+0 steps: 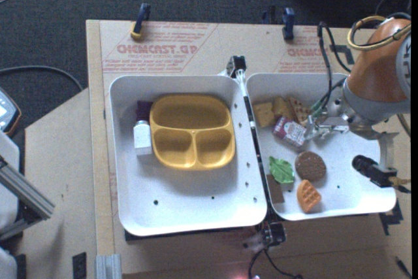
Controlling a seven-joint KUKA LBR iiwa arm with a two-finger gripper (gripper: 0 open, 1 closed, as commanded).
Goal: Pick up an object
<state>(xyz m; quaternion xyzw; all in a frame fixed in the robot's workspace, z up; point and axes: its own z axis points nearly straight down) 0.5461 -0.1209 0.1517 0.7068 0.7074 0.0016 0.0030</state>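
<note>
- Claw (321,125) low inside right bin (346,202), beside maroon packet (290,131); finger state impossible to tell, nothing seen gripped.
- Candidate objects in right bin: maroon packet, brown round patty (310,166), green leaf piece (282,170), orange waffle piece (308,196), yellow crackers (264,113).
- Step judged: approach, before grasp.
- Next move calls for centring over maroon packet, closing, lifting straight.
- Left bin (189,215): yellow divided tray (192,131), white bottle (142,138).
</note>
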